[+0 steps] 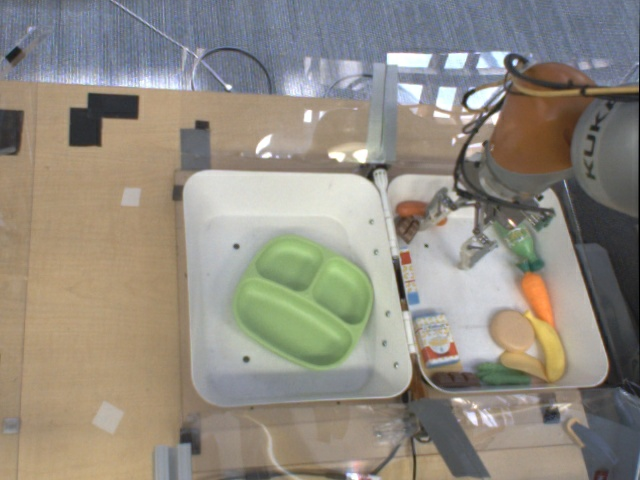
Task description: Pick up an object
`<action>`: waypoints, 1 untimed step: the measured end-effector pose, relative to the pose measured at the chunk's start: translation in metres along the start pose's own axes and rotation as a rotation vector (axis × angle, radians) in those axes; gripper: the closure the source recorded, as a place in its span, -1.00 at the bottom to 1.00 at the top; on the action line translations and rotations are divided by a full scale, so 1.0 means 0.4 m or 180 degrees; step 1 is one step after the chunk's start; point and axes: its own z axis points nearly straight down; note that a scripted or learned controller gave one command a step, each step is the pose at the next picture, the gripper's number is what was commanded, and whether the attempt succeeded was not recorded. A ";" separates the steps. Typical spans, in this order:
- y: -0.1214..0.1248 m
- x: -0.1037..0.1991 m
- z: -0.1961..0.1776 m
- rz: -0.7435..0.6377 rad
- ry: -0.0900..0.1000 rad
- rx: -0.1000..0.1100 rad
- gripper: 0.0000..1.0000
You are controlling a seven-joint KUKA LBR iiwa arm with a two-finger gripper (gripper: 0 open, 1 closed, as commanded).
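Note:
My gripper (pixel 457 231) hangs over the back part of the right bin (pixel 470 298), its two fingers spread apart with nothing between them. One finger (pixel 438 208) is near a brown and orange item (pixel 408 218) at the bin's back left corner. The other finger (pixel 477 250) points at bare bin floor. A green item (pixel 522 242) lies just right of the gripper, with an orange carrot (pixel 538 293) below it. Further toward the front lie a tan round piece (pixel 512 330), a yellow banana (pixel 546 346), a green pod (pixel 505 373) and a small carton (pixel 435 338).
The left bin (pixel 215 268) holds a green divided plate (pixel 303 301). A red and white stick (pixel 407 276) lies along the right bin's left wall. A dark bar (pixel 452 378) lies at that bin's front edge. Cables lie beyond the bins.

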 end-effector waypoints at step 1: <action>0.018 0.286 -0.007 -0.0328 0.0016 0.0010 -1.00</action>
